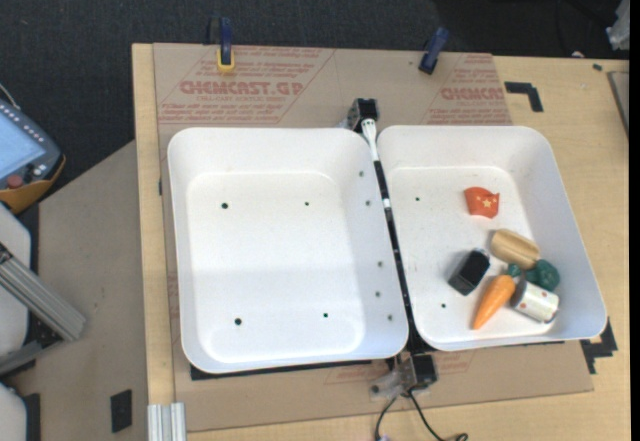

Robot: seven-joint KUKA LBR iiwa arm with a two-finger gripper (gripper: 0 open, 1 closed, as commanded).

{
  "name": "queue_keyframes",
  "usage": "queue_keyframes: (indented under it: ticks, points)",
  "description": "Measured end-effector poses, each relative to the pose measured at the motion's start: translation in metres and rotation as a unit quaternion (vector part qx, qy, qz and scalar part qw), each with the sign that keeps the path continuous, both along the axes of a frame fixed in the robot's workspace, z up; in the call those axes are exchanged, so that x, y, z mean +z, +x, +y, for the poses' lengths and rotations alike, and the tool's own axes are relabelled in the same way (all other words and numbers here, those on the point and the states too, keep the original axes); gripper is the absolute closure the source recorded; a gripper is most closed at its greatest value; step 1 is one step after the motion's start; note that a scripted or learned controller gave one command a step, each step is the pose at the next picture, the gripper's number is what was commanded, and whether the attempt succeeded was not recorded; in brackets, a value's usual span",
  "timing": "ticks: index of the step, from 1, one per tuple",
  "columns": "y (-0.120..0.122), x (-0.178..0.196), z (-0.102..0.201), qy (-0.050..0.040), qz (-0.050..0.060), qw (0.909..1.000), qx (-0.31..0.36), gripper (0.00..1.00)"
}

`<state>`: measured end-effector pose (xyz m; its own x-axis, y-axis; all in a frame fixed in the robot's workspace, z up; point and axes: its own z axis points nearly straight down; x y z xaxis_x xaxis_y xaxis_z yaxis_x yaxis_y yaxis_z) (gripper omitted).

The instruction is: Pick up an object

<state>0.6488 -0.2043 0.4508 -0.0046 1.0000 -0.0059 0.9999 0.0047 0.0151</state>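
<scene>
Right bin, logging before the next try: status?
Right bin holds a red piece, tan block, black block, carrot, green piece, white can. Five clustered, touching; red piece apart, easiest pick.

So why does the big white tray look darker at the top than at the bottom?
In the camera view, a soft shadow covers the upper floor of the left bin, while its lower part is brightly lit; the toys in the right bin look a little blurry.
</scene>
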Motion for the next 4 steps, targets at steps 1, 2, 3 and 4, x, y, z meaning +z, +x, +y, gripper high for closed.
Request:
queue_keyframes:
  ticks: [1, 2, 3, 4]
  points:
    - [0.016, -0.177, 0.018, 0.0055, 0.015, 0.9999, -0.001, 1.0]
    - [0.018, 0.024, -0.022, -0.0024, -0.004, 1.0, -0.003, 1.0]
    - [0.016, -0.152, -0.018, 0.0051, 0.014, 0.9999, -0.003, 1.0]
    - [0.018, 0.067, -0.019, -0.0017, -0.004, 1.0, -0.001, 1.0]
